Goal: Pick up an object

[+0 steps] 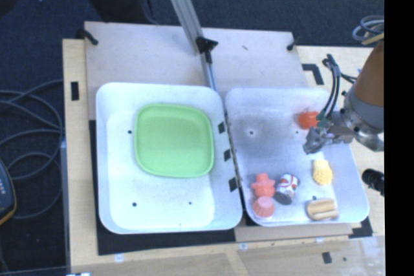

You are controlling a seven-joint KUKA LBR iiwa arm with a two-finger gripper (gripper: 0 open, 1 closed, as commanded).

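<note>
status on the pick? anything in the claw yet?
Done: the arm has reached over the right bin, with the claw low near the bin's far right side. In hand: nothing visibly held; whether the claw is open or shut is unclear. The orange object lies just beyond it, and the yellow object just in front. Left: the actual grasp and lift.

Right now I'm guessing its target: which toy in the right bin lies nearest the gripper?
The small orange piece, just left of the gripper; the yellow toy lies farther below.
</note>
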